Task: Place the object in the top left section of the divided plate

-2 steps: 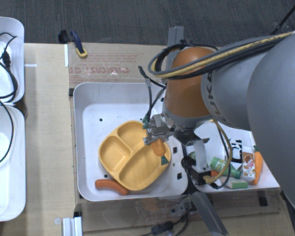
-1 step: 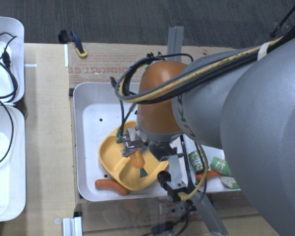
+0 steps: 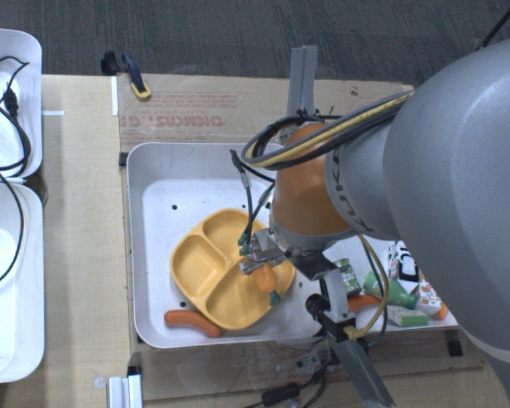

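We see even, bright overhead light, no hard shadows. The white bin (image 3: 144,228) is near blown out, and the bin at left (image 3: 8,253) glares too. We get a soft sheen on the grey arm (image 3: 459,202), which looms large and slightly soft. The yellow divided plate (image 3: 212,270) is sharp; small items at right look mushy.

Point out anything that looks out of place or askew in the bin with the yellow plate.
The orange sausage-shaped toy lies on the bin floor against the divided plate's lower edge, not in any section. The plate sits turned at an angle to the bin's walls. Nothing looks spilled or broken.
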`<action>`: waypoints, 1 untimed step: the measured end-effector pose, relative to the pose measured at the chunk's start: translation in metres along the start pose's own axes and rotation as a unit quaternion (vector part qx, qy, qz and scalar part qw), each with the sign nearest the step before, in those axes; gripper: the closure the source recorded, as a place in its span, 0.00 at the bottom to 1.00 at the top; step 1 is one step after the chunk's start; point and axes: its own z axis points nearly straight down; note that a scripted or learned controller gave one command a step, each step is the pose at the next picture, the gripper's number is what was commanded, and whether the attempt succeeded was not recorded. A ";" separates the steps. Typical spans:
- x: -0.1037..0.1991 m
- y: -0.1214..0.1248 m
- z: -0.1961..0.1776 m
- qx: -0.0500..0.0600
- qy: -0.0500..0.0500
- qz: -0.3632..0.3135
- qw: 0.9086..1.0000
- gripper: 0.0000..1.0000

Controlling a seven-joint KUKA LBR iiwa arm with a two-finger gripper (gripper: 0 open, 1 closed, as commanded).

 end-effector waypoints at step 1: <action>-0.027 -0.030 -0.081 -0.002 0.000 0.033 0.999 1.00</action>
